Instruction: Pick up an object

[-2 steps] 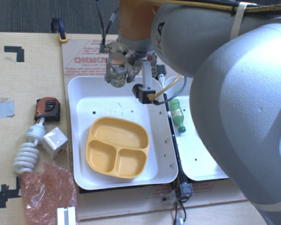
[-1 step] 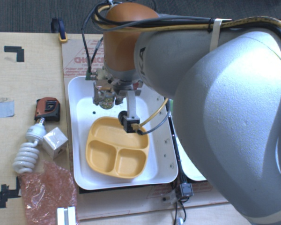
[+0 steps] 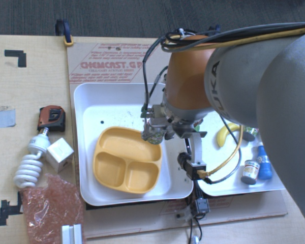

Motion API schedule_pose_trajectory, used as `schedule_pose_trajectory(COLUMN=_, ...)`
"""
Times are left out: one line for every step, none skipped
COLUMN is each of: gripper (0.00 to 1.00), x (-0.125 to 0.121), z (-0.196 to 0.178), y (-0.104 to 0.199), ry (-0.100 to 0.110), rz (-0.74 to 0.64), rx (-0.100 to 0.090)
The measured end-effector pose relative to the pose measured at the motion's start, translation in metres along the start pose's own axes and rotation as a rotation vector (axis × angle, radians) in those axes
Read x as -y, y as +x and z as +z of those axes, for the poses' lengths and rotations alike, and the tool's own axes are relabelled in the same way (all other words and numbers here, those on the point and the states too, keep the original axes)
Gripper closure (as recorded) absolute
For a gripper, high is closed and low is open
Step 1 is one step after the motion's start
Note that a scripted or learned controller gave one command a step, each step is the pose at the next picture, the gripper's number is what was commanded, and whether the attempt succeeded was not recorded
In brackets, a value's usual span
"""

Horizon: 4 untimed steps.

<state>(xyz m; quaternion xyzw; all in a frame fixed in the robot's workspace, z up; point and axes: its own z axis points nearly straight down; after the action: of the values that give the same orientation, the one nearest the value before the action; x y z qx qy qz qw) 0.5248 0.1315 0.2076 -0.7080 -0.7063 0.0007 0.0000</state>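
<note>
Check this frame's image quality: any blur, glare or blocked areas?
Camera view: even, soft lighting, no harsh glare; the arm bulks large and soft-edged, hiding much of the right bin; the yellow tray is sharp; the gripper looks dark and indistinct.

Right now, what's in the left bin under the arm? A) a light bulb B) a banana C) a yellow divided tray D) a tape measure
C: the yellow divided tray lies inside the left bin; the banana is in the right bin, while the light bulb and tape measure sit outside on the bench.
</note>
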Motion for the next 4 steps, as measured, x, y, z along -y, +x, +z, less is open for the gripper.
schedule_pose_trajectory(gripper=1.00, x=-0.016, z=0.015, y=-0.074, ry=0.000, rz=0.000, rx=0.000)
schedule_pose_trajectory(gripper=1.00, x=-0.017, z=0.006, y=-0.075, ry=-0.001, rz=0.002, rx=0.000)
schedule_pose_trajectory(gripper=1.00, x=-0.022, z=0.005, y=-0.051, ry=-0.001, rz=-0.002, rx=0.000)
schedule_pose_trajectory(gripper=1.00, x=-0.022, z=0.015, y=-0.129, ry=-0.001, rz=-0.001, rx=0.000)
